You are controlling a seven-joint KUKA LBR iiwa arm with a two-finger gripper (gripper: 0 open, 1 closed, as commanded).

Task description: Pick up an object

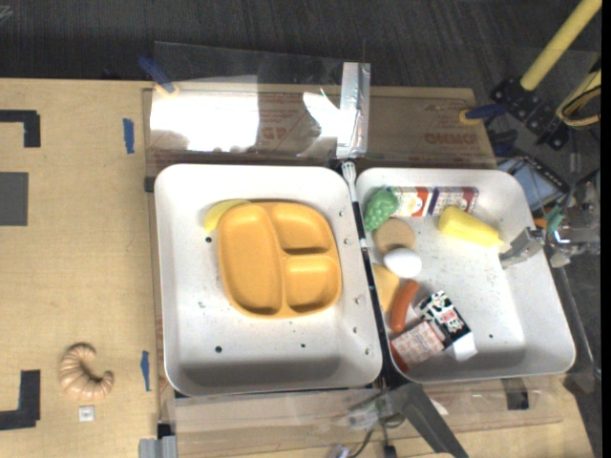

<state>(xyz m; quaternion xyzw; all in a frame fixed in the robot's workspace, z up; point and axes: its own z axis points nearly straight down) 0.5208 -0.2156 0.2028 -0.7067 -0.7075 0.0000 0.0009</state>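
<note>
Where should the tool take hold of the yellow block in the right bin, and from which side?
Probably from above, closing across the short width of the yellow block near its middle. It lies flat and slanted, apart from the other items, with bare floor of the right bin along both long sides.

A croissant-shaped toy (pixel 86 371) lay on the tan bench surface (pixel 67 256), well left of the bins. Blue tape strips (pixel 128 135) marked that surface. A clear plastic sheet (pixel 258 108) stood behind the bins. A yellow pole (pixel 565 30) crossed the upper right corner.
</note>
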